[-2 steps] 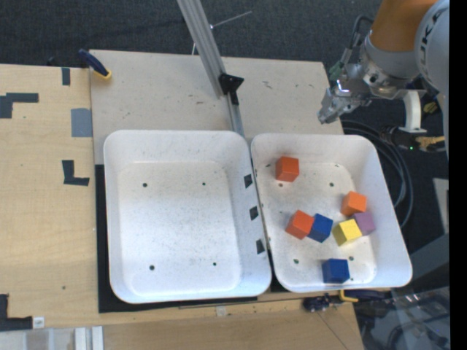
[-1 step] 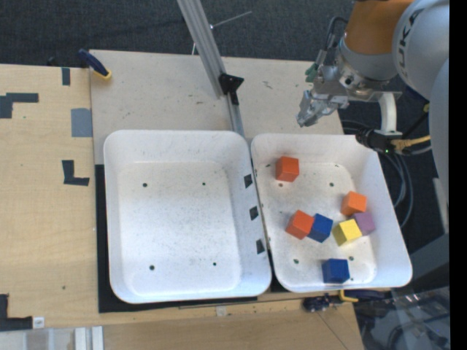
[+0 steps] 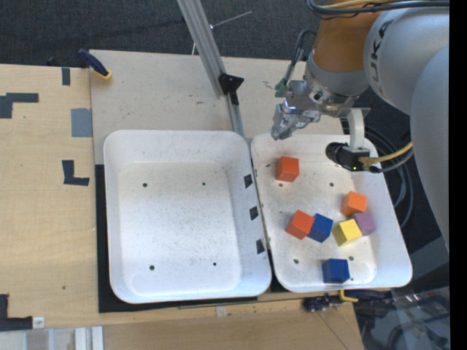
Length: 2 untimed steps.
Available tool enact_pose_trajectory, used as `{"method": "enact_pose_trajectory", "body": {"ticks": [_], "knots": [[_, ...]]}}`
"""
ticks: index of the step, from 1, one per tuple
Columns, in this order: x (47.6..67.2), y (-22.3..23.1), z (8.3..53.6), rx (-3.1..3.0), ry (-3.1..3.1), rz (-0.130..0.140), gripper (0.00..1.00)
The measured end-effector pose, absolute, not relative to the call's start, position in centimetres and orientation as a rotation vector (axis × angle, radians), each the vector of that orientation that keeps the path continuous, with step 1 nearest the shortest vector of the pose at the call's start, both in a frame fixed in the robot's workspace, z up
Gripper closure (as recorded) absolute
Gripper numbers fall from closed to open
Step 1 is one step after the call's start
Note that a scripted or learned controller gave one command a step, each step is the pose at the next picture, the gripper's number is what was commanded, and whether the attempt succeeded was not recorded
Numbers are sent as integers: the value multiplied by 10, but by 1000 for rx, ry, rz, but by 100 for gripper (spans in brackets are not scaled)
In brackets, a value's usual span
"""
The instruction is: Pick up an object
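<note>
Bright even overhead light, soft faint shadows, mild glare, sharp focus

The robot arm (image 3: pixel 408 42) comes in from the right side of the picture. It is big and grey, and it fills the top right corner. An orange band (image 3: pixel 350 13) wraps around it just above the wrist. Black cables loop over the top of the orange part. Below the band the arm gets thinner and turns into a grey metal wrist. The gripper (image 3: pixel 283 131) hangs from the wrist and points down and a bit to the left. It is small and dark at the tip. Its tip sits up high, and nothing can be seen between its fingers
</note>
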<state>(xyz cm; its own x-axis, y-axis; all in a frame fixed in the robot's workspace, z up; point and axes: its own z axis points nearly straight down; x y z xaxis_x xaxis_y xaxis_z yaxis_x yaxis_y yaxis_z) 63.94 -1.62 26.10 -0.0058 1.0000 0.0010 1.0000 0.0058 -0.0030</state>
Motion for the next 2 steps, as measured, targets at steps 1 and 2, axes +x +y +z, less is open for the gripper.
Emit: {"method": "enact_pose_trajectory", "body": {"ticks": [1,2], "knots": [[623,28,250,-2214,-2225,3,100],[613,84,233,-2211,-2227,3,100]]}}
